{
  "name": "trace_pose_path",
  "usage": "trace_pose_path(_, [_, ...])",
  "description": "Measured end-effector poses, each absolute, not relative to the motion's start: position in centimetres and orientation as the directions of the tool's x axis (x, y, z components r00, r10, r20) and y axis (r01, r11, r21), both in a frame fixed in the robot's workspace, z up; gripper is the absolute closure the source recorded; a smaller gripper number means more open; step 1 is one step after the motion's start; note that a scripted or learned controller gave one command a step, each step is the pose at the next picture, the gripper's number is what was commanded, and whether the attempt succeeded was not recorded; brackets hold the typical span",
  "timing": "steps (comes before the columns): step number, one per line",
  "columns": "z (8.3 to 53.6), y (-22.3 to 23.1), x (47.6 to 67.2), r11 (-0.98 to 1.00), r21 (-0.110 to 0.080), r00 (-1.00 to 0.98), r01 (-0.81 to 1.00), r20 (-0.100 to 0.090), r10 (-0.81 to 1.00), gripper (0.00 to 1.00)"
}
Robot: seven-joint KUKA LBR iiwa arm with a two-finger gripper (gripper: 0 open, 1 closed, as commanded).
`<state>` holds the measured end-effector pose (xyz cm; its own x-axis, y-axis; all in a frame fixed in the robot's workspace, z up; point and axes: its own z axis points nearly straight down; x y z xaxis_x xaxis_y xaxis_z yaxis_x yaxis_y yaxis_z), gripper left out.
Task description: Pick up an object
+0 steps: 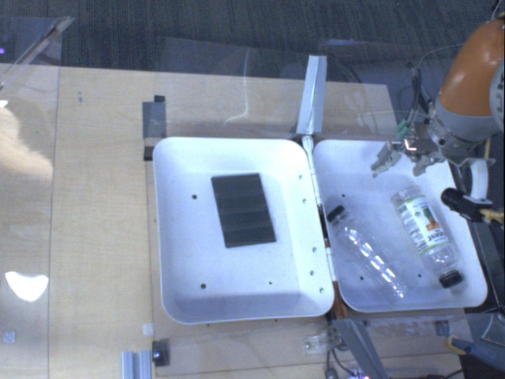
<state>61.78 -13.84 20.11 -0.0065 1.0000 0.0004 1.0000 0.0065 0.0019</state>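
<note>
Two clear plastic bottles lie in the right bin (pixel 355 160). One with a green and orange label (pixel 423 226) lies near the right side, its black cap toward the front. The other bottle (pixel 364 249) has no label and lies diagonally in the middle, black cap toward the left bin. A dark grey ridged rectangular block (pixel 244 209) lies flat in the left bin (pixel 181 235). My gripper (pixel 405 160) hangs over the back of the right bin, fingers spread open with nothing between them, apart from both bottles.
The grey arm with its orange band (pixel 471 73) comes in from the upper right. A metal divider post (pixel 311 97) stands behind the seam between the bins. Clear panels surround the wooden bench (pixel 87 212).
</note>
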Motion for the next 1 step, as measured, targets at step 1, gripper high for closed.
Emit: trace_pose_path(1, [8.76, -19.69, 62.45, 0.098, 0.009, -0.098, 0.995, -0.003, 0.995, 0.00])
